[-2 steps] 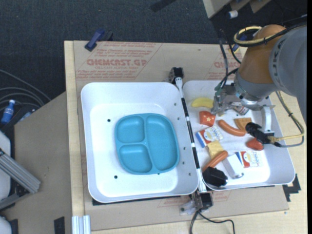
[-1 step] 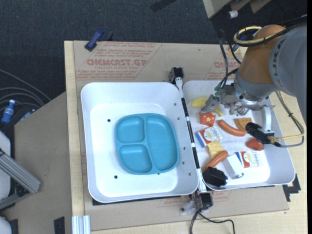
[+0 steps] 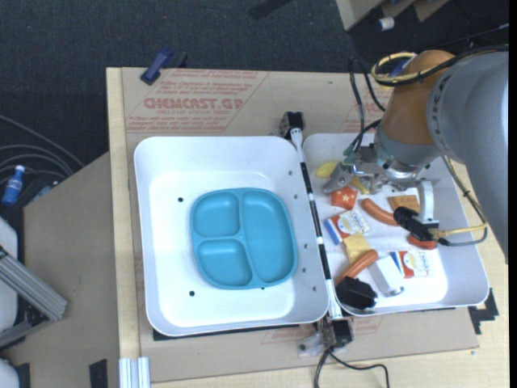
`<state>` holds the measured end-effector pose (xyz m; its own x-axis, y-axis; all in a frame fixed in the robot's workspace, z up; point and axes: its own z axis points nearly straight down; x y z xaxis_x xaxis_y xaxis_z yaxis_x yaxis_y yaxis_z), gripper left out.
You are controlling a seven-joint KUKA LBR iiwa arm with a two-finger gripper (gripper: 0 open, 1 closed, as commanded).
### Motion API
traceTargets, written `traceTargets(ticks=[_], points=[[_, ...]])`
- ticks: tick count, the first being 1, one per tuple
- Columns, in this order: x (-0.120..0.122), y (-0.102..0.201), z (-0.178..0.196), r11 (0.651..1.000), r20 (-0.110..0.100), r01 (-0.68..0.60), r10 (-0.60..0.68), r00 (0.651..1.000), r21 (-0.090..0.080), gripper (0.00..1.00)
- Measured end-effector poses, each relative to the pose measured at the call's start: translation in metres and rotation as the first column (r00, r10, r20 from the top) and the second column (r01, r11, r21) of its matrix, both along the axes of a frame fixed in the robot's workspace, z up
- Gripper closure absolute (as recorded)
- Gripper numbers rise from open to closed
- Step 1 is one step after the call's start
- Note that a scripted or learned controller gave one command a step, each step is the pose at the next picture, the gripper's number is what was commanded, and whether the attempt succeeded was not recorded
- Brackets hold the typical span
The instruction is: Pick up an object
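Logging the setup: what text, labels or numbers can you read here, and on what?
"CHEMCAST GP": red print, repeated, on the brown protective sheet behind the left bin.
Small red lines beside it: too blurred.
Packets in the right bin: print too small.

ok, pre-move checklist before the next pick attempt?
1. Targets in the right bin: ok, small items cluttered there.
2. Pincer over the right bin: ok, above the far-left clutter.
3. Anything held: cannot tell, the wrist hides it.
4. Target isolated: not ok, red carton, sausage and yellow piece lie close together.
5. Left bin: ok, blue divided plate sits flat, apart from the arm.
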<state>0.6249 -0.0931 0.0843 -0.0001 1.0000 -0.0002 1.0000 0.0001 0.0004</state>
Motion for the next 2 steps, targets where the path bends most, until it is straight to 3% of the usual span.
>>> traceTargets(ticks=[1,2], points=[[0.001,0.0,0.011,1.0,0.003,0.001,-0.001,1.0,0.0,1.0],[-0.01,0.084,0.101,1.0,0.001,-0.002,0.002,1.0,0.002,1.0]])
